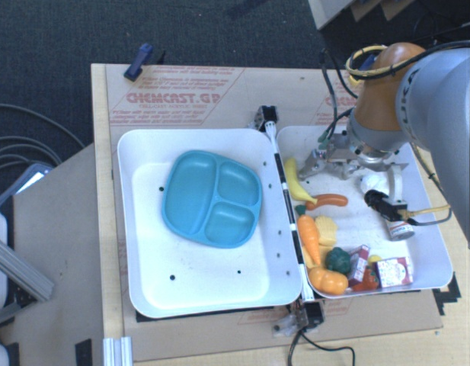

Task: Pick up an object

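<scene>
Two white bins are set side by side on the table [105,204], so that things can be moved from one to the other. The left bin [143,280] holds a blue plate [212,198] with three parts, laid flat near the middle. The right bin [436,258] holds the toy food, and this is where a thing to pick up is to be found.

The toys are piled mostly along the left and lower sides of that bin. A yellow banana [295,183] is laid against the left wall. Just beside it a small red sausage [327,200] is seen. Below these a carrot [309,239] and a pale yellow block [326,227] are touching. A dark green piece [338,259] and an orange fruit [329,281] are packed close under them. Red and white packets [387,271] are laid in the lower corner. A small can [401,231] is on its side near the right wall.

The arm is reached in from the right, and the end effector [343,161] is held low over the upper part of the right bin, near the banana and the sausage. It cannot be told if it is open or shut, and nothing is seen to be gripped by it.

The toys are crowded, so one may be hard to take alone. The bin wall by the banana may also be in the way. A blue clip [138,62] is left at the far edge of the table, well apart.
</scene>
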